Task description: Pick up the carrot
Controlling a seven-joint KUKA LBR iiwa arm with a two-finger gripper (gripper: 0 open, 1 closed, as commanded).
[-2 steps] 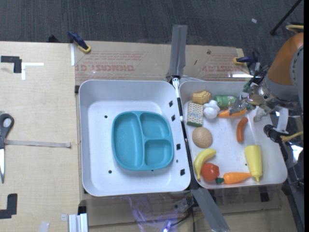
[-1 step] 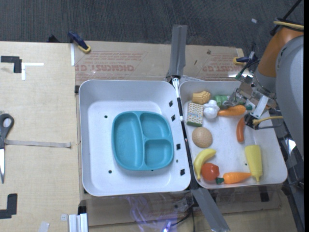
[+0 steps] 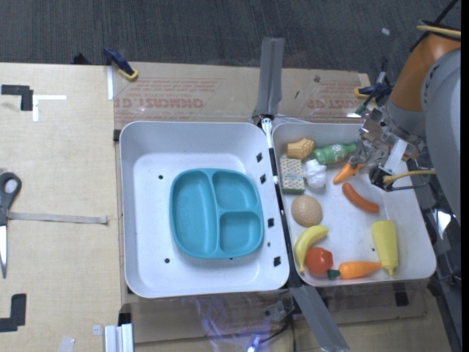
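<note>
We see two shallow white bins side by side on the desk (image 3: 58,196). The left bin (image 3: 139,218) holds a blue divided plate (image 3: 217,213) with three compartments. The right bin (image 3: 410,218) holds the food items.

The gripper (image 3: 360,164) sits at the upper right part of the right bin, at the end of the grey arm (image 3: 440,94) with its orange band. A small carrot (image 3: 343,172) lies tilted right at the gripper's tip, its upper end touching or hidden by the gripper; we cannot tell whether the gripper is spread or clamped on it.

A second carrot (image 3: 357,269), with a green stem end, lies along the bin's near wall, well apart from the gripper, between a tomato (image 3: 319,260) and a yellow corn cob (image 3: 385,246). A banana (image 3: 308,242) curves just beside the tomato. Just below the gripper lies a red sausage (image 3: 361,198). A green bottle (image 3: 334,152) lies near the far wall, beside a small tan item (image 3: 300,149). A white piece (image 3: 315,174), a waffle-like block (image 3: 292,174) and a beige egg-shaped item (image 3: 306,210) sit along the bin's left side.

On the desk's left edge we see scissors (image 3: 6,211).
</note>
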